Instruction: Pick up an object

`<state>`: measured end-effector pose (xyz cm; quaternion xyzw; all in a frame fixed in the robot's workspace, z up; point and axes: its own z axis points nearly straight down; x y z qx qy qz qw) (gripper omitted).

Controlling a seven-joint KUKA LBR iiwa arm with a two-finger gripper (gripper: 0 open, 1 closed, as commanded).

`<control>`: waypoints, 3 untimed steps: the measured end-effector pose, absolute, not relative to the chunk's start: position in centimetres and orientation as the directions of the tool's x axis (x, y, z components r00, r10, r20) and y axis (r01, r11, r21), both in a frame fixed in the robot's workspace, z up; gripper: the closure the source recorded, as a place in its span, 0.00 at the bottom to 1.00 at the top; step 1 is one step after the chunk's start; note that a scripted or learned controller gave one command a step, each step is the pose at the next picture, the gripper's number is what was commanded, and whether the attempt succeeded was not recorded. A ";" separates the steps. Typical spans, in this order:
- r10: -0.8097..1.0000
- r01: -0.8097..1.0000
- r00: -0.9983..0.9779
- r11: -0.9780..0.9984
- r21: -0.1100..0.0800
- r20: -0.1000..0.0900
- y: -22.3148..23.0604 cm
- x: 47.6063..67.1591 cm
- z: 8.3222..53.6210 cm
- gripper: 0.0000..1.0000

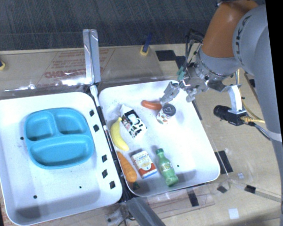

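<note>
Sausage (150,104), small and red-orange, lay in the right bin (196,144) near its far wall, and that was the piece we had closest to our gripper (180,91). We hovered at the bin's far right corner, with our 2 fingers spread apart and nothing between them. From there the sausage sat just to the camera's left, long axis running roughly left to right across the view, so we judged a short sideways reach plus a descent would line us up, fingers closing across its narrow width. Just beside the sausage sat a small round cup (165,113), tipped over, nearly under our fingertips; that could have been the easier grab, or the thing we bumped. Farther toward the near wall we had a banana (117,136), a black-and-white carton (133,123), a carrot (128,169), a juice box (144,164) and a green bottle (166,168), all well apart from us. The blue tray (59,136) sat in the left bin (19,201).
</note>
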<state>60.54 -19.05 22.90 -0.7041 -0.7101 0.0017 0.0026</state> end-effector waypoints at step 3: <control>1.000 1.000 0.020 -0.020 -0.004 0.001 -14.6 65.6 9.2 0.00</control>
